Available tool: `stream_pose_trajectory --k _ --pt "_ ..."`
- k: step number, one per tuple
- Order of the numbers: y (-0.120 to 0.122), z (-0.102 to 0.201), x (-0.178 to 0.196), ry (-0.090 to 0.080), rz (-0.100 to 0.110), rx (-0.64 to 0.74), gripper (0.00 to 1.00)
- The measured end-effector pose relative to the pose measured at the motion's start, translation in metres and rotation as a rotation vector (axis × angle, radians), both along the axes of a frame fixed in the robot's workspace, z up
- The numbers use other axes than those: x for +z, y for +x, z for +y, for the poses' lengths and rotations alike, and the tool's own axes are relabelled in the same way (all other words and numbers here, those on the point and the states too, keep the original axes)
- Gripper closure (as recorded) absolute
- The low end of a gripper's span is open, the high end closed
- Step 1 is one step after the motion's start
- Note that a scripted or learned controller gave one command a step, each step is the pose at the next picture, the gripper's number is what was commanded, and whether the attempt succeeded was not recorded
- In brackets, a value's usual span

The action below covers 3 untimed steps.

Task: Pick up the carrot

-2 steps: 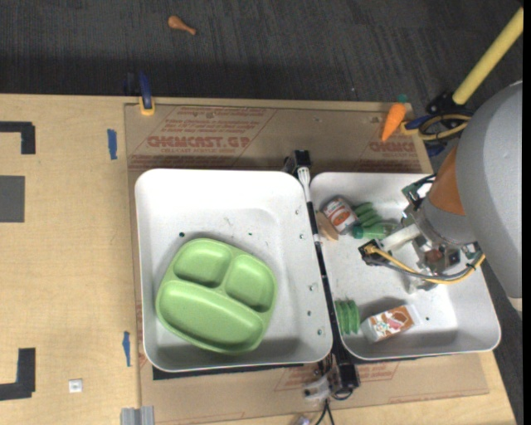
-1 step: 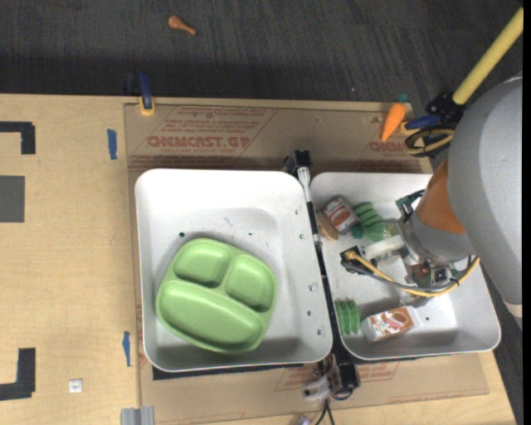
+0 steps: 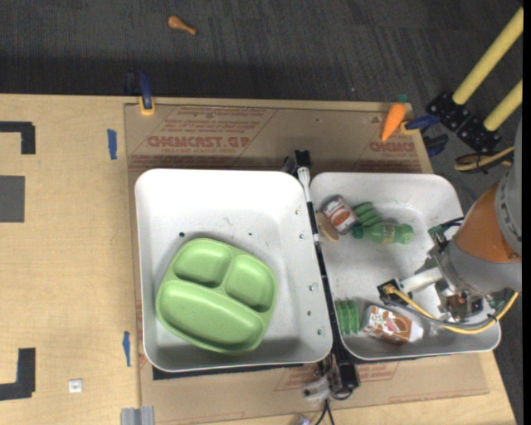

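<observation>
Brown cardboard (image 3: 75, 249) covers the bench, with dark carpet beyond its far edge, and two white bins sit side by side on it. The claw (image 3: 452, 300) hangs low over the near right corner of the right bin (image 3: 440, 187), wrapped in yellow cable. Whether it is apart or together I cannot tell.

The carrot (image 3: 394, 120) is not in either bin. It lies well away from the claw, up-view and a little to its left, on the cardboard past the right bin's far rim and just beside a blue clamp (image 3: 421, 123).

To do this step well, I judge the claw should rise clear of the bin wall first. It can then travel over the far rim and come down along the carrot's slanted length, closing across its narrow width. The clamp sits close, so the approach is better made from the carrot's open left side.

Counted:
- two bins, the left bin (image 3: 166, 207) being farther from the claw
- one green plate (image 3: 217, 295) with three hollows, in the left bin
- one can (image 3: 338, 213) and one green bottle (image 3: 383, 230), up-view and left of the claw
- one green ridged thing (image 3: 348, 315) and one packet (image 3: 390, 325), just left of the claw
- one carrot on the bench
- one small orange scrap (image 3: 181, 25) far off on the carpet, too small to identify
</observation>
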<state>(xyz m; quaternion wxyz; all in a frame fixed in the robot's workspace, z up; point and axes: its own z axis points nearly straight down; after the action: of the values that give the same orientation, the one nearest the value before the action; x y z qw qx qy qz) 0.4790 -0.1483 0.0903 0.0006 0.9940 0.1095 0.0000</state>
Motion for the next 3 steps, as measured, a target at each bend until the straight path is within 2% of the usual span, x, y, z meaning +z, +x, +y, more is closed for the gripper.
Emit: stream_pose_trajectory --k 1,2,3 --pt "0.003 0.023 -0.001 -0.009 -0.012 -0.023 0.0" --pt "0.006 0.024 0.01 -0.007 -0.018 -0.021 1.0" --pt "0.073 -0.05 0.0 -0.004 -0.008 0.21 1.0"
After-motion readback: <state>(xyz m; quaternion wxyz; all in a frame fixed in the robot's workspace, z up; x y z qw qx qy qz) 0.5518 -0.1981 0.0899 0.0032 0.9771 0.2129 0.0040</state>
